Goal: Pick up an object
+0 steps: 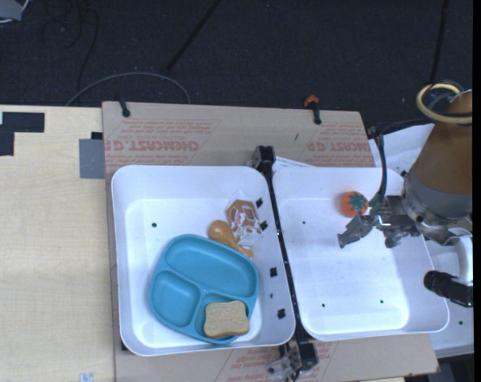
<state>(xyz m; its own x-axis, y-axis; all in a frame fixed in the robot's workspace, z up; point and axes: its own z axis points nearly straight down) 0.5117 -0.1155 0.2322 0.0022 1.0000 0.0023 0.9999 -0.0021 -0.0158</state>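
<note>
We have nothing lifted yet: our pincer [367, 231] hangs spread open and unladen over the right bin [359, 317], just beside the small orange ball [353, 204] resting there. Closing on it remains.

Two shallow white plastic bins are seen side by side, the left bin [133, 213] holding a blue three-compartment plastic tray [194, 281] with a tan bread-like slice [226, 319] in its near compartment. A small orange round toy [353, 204] is seen in the right bin [359, 309], with the grey two-finger gripper [356, 233] positioned just below it.
</note>
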